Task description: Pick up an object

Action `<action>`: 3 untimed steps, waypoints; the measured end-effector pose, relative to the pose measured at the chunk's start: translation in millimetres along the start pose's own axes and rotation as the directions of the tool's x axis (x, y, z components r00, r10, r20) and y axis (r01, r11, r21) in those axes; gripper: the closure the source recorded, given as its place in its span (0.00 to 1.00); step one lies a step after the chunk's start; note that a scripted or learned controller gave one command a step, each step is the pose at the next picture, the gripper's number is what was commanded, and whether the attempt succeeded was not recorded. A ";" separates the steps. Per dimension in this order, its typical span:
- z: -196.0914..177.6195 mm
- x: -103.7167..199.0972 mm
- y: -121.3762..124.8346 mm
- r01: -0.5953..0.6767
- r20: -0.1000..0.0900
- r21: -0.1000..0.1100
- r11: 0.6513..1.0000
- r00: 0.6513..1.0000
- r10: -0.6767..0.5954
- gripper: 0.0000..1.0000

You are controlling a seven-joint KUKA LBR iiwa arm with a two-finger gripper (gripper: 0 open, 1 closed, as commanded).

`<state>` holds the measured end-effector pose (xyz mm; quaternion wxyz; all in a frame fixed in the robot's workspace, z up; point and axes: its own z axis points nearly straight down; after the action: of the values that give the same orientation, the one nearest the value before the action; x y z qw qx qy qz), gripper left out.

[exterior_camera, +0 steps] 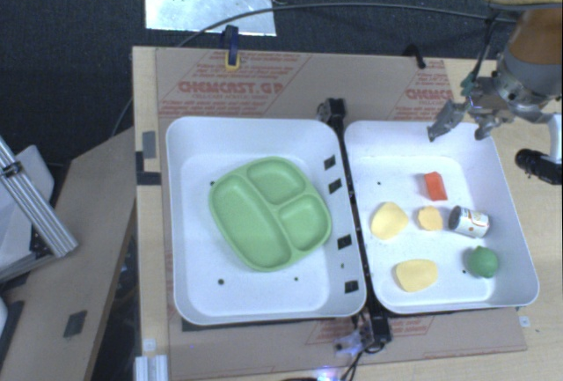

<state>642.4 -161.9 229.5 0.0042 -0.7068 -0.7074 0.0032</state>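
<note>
My gripper (pixel 462 126) hangs with fingers spread wide, holding nothing, at the upper right of the frame above the right bin (pixel 510 194), well apart from the orange block (pixel 435 186).

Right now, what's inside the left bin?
The left bin holds a green divided plate with nothing visible in its compartments. Whatever lies under the plate is covered.

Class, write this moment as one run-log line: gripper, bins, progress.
gripper: open, holding nothing, above right bin's far edge | right bin: orange block, green ball | left bin: green divided plate | progress: nothing picked
</note>
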 end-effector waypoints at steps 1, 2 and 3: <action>-7.9 0.5 2.4 0.002 0.002 -0.012 1.000 1.000 -0.002 0.00; 54.1 1.4 1.7 0.001 0.001 -0.009 1.000 1.000 -0.001 0.00; 115.5 -2.6 1.4 0.000 0.002 -0.009 1.000 1.000 0.000 0.00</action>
<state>642.6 -164.3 113.9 0.0006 -0.7066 -0.7076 0.0007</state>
